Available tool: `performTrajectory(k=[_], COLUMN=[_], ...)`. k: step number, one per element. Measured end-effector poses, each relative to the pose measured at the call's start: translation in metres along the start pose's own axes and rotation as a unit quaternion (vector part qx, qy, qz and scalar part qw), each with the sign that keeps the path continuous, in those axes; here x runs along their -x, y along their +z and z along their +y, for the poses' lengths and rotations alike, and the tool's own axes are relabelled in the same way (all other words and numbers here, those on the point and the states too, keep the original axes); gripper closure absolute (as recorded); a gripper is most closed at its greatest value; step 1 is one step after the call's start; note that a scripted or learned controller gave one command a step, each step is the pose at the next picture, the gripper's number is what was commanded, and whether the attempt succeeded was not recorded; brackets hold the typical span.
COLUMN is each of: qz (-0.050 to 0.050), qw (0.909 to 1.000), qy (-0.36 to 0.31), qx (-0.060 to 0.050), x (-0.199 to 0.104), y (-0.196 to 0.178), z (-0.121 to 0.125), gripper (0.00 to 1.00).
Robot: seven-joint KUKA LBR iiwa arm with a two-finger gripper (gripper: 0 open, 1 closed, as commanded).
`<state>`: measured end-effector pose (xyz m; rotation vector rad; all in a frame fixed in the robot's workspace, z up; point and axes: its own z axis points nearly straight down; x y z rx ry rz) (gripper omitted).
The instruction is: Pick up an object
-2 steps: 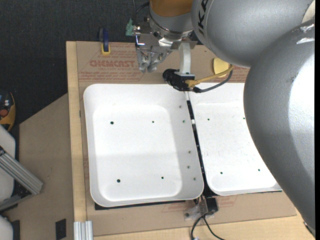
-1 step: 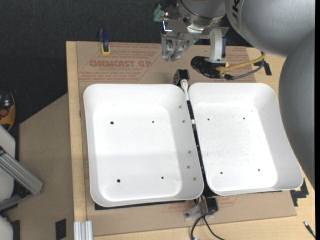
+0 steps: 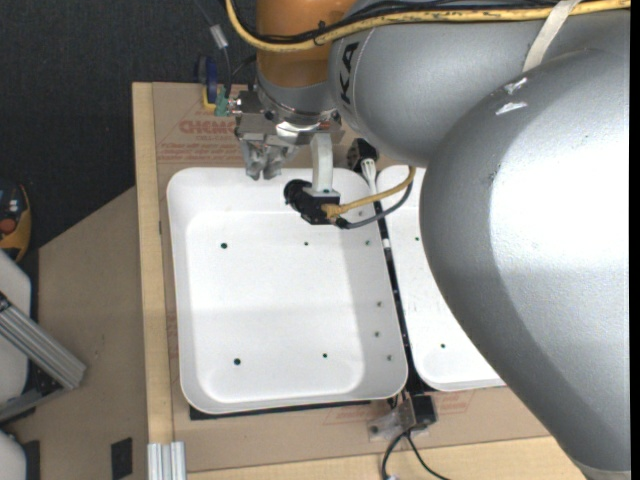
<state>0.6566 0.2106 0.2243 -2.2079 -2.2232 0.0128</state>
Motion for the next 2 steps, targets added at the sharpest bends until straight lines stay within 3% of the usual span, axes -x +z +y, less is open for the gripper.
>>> performTrajectory(k=[2], qz=[0.001], qw=[1.0000], qy=[0.003], qx=[0.009], x=[0.005], y=[-0.080], z=[-0.035], gripper=[1.00])
